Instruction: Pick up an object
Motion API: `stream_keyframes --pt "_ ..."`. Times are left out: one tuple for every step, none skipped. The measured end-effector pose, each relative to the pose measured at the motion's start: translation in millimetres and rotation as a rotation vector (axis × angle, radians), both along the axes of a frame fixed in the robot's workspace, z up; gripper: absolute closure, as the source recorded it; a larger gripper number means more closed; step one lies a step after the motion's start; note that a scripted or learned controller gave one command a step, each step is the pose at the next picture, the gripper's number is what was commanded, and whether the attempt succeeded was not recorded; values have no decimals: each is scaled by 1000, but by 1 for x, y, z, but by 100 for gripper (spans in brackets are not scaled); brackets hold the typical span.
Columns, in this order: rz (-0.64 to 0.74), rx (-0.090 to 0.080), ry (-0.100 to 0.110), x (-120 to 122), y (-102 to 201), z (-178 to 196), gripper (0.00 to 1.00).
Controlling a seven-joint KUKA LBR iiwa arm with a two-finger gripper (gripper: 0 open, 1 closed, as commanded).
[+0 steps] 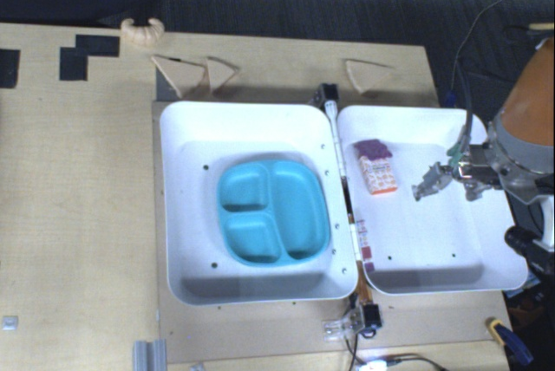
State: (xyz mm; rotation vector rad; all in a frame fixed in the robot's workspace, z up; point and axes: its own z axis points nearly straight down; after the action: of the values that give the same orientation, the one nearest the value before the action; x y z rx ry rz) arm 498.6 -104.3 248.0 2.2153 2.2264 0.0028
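Camera view, near edge of table: cable connector (pixel 368 317) below the seam between bins.
Left bin (pixel 186 187): blue divided tray (pixel 273 211) lies at its centre.
Right bin (pixel 451 274): small snack packet (pixel 375 166), purple-topped, lies flat near the far left corner.
Gripper (pixel 430 185): spread, grasping nothing, above the bin floor, right of the packet and apart from it.
Risk: closing here would likely catch only air; packet lies flat, so fingers may skid over it.
Far edge of table: wooden wedges (pixel 195 70).
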Motion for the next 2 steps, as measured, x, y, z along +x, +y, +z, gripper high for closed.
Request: stream_keyframes --pt "-3 1 3 17 13 -103 0" --pt "-3 -1 -5 17 14 -161 0"
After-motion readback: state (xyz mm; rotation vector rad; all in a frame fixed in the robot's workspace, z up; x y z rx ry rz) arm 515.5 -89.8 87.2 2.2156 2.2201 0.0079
